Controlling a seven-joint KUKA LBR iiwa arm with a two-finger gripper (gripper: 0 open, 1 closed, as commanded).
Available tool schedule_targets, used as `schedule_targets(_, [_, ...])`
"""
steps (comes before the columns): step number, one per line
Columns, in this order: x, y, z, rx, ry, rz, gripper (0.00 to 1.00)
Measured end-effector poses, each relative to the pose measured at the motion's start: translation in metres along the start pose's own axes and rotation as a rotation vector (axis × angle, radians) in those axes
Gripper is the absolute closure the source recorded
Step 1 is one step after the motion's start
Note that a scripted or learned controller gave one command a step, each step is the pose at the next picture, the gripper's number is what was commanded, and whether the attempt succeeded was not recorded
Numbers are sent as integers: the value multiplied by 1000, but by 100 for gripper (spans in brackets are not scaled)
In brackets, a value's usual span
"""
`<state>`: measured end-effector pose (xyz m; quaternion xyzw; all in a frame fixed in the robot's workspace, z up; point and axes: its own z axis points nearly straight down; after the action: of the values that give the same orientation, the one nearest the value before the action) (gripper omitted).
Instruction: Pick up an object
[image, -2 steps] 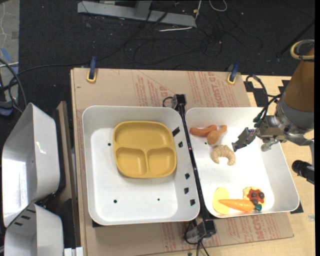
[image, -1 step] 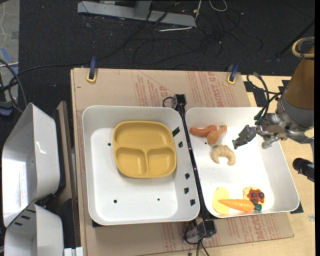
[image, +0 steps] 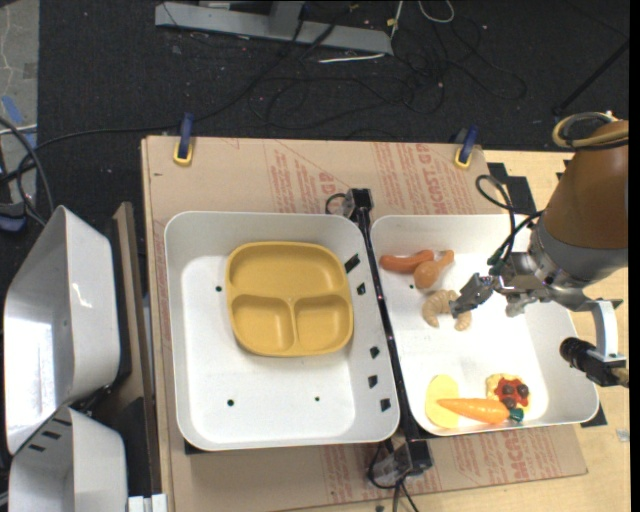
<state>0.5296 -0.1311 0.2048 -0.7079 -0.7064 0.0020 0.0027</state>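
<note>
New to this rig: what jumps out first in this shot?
The yellow compartment plate sits alone in the left bin. In the right bin, small food toys are scattered: a hot dog near the top, a carrot at the bottom. The gripper hangs by a tan piece at mid-bin.

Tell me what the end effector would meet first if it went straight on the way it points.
Probably the beige toy, just left of the end effector; height above it is unclear.
</note>
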Motion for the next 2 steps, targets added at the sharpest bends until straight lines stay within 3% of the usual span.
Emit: schedule_targets(2, [3, 13, 103, -2, 0, -1, 0])
